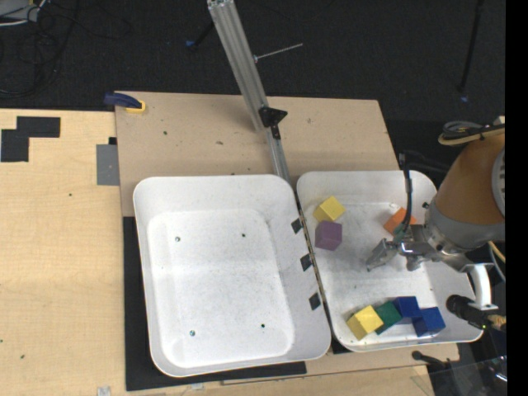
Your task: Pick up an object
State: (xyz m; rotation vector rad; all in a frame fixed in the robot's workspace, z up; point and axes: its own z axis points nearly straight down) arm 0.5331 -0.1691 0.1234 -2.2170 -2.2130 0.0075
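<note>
The orange block [397, 218] is sitting in the right bin [363, 186], toward three o'clock of the bin's floor, and it is the piece lying closest to the gripper [381, 256], which is hanging low over the bin just at the block's seven o'clock. The metal fingers [376, 258] are pointing toward nine o'clock and seem to be spread apart with nothing between them — released, carrying no load, as far as this slanted view allows. The arm [470, 196] is reaching in from three o'clock, its bulk covering the bin's right wall. Elsewhere in the bin, a yellow cube [330, 209] and a purple cube [328, 235] are sitting touching or nearly so at about eleven o'clock, and at six o'clock a second yellow block [364, 321], a green block [387, 314] and two blue blocks [417, 314] are crowding together. The left bin [165, 195] is lying alongside. By my reading the approach step is under way, no grasp made yet. The next move would call for choosing one target — the orange block being nearest — centring the open fingers over it, descending to the floor and closing squarely on opposite faces, since a glancing close could push it away.
</note>
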